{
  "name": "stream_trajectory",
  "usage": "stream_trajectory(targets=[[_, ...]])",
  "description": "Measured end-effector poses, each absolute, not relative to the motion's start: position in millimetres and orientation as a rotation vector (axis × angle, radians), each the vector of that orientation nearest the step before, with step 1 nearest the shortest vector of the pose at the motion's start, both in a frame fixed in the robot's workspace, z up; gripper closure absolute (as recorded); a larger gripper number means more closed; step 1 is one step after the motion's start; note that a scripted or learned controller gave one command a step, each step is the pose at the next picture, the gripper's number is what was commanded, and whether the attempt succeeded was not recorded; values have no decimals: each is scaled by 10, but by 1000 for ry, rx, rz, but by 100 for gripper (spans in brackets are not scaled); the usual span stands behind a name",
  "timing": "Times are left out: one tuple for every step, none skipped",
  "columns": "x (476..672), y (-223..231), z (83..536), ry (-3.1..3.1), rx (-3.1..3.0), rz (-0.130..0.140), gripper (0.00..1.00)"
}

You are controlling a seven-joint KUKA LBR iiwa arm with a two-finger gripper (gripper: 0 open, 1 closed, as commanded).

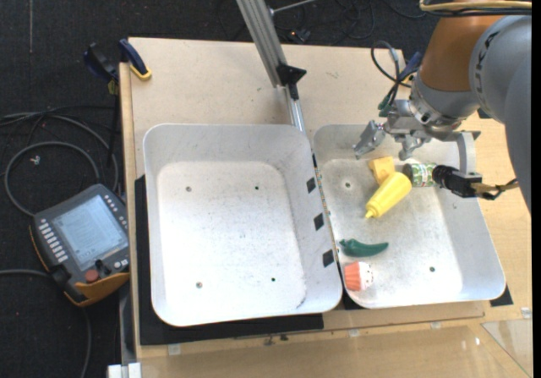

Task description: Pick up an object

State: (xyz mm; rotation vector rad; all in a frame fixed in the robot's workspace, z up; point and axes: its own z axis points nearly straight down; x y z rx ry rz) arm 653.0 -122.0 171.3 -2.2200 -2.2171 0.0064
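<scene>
**Item:** gripper point(382, 148). Hangs over the far end of the right bin point(473, 279), close to its back wall. Fingers are spread apart with nothing between them.

**Likely target:** yellow block point(381, 167), on the bin floor just under the gripper.

**Neighbours:**
- Yellow squeeze bottle point(389, 194), lying tilted and touching the block, its nozzle toward the bin's middle.
- Small green-and-clear item point(418, 172), just beside the block. It is probably a little bottle, though too small to be sure.

**Other stock, well apart from the gripper:**
- Green pepper shape point(363, 246).
- Orange-and-white piece point(358, 276), by the wall shared with the left bin point(169, 144).

**Risks, as judged:**
- Crowding: three things lie close together, so a descending finger may land on top of the bottle or the green item, not beside the block, and stall or push them aside.
- Slip: the block is low and small, so closing a little off centre may squeeze it out sideways.
- Wall: the back wall is near, so one finger may catch its slope.
- Rolling: the rounded bottle may turn away if nudged.
</scene>
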Motion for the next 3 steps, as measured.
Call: stream_trajectory(targets=[[6433,-1255,1212,-2217,-2220,6,0],[6455,-1250,983,-2224,-2224,-4,0],[6471,-1252,1108,-2229,-2228,-9,100]])
